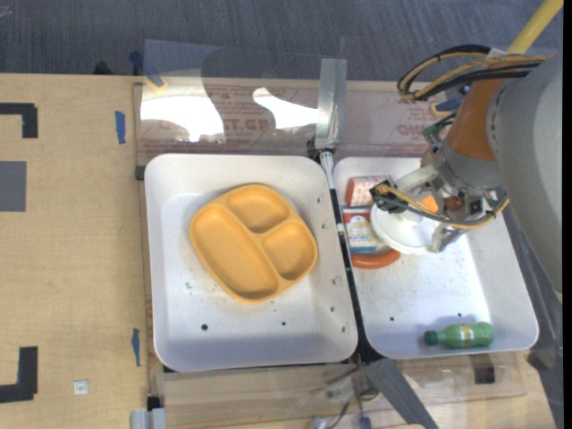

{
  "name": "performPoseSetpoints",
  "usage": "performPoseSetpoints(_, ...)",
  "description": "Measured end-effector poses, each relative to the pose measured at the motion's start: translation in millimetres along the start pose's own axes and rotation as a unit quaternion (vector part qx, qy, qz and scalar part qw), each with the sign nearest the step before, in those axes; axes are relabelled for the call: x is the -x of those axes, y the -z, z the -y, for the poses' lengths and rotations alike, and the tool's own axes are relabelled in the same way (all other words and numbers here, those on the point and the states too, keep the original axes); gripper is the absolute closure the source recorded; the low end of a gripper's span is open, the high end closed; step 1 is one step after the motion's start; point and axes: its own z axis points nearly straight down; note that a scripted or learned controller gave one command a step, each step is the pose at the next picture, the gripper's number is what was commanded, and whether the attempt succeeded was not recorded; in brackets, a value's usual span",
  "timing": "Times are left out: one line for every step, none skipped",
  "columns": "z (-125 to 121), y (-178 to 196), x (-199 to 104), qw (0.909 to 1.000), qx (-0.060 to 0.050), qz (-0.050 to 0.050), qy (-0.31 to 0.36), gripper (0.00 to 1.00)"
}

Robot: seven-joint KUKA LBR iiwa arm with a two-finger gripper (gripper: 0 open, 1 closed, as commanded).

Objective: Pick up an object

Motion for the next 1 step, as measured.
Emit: performPoseSetpoints(31.3, 51.6, 28.4, 0.9991, -0.004, 0.012, -0.040, 0.00)
